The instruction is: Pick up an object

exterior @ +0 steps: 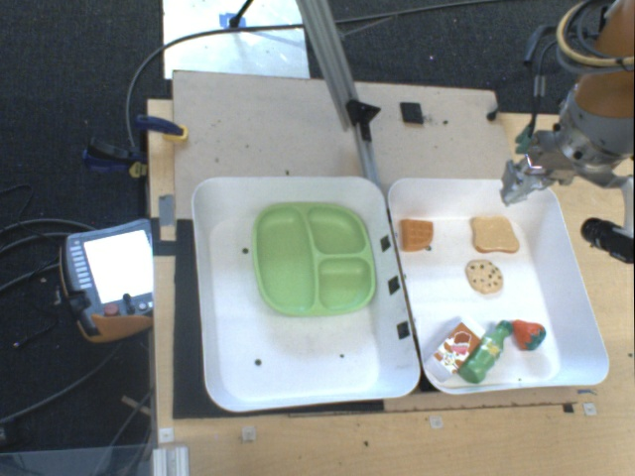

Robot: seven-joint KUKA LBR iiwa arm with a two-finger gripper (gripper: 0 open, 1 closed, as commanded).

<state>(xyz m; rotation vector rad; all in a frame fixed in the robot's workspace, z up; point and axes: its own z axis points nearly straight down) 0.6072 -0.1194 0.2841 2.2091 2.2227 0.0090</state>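
Note:
The right bin (566,266) holds a small orange toast piece (416,234), a tan bread slice (494,234), a chocolate-chip cookie (484,277), a green bottle (485,354), a red strawberry-like piece (528,334) and a small printed carton (454,350). My gripper (518,183) hangs at the bin's far right rim, above and to the right of the bread slice, with nothing seen in it.
The left bin (228,355) carries a green divided plate (315,258). A slanted metal pole (332,53) crosses the board behind the bins. A handheld pendant (111,278) and cables lie on the floor at left.

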